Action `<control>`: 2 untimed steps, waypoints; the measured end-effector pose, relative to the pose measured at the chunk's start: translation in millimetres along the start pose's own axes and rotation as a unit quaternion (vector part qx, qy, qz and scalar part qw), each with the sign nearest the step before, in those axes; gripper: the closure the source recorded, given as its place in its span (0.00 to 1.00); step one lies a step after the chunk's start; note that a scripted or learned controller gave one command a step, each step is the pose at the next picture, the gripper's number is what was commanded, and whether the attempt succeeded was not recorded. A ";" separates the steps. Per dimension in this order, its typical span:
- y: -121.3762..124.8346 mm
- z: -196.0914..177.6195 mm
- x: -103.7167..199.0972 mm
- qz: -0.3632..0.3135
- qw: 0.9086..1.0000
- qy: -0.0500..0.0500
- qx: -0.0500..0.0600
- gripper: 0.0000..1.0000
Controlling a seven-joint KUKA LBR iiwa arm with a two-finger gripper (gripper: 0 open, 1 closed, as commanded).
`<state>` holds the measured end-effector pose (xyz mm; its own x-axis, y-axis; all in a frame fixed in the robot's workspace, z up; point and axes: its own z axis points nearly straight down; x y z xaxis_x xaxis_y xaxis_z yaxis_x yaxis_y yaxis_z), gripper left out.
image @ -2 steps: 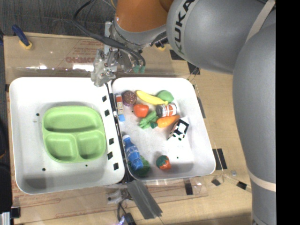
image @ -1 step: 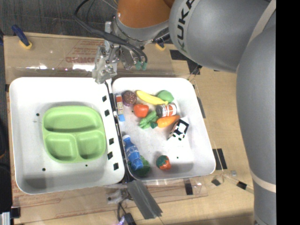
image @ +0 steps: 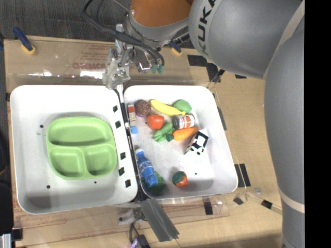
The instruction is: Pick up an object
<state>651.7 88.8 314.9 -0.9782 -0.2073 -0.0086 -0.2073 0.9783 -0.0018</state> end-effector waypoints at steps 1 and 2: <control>52.6 21.0 -15.5 0.006 1.000 0.003 -0.001 1.00; 94.2 5.7 -24.7 -0.014 1.000 0.002 -0.001 1.00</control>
<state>656.4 186.1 309.2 -0.9719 -0.2354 -0.0049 -0.2354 0.9719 0.0005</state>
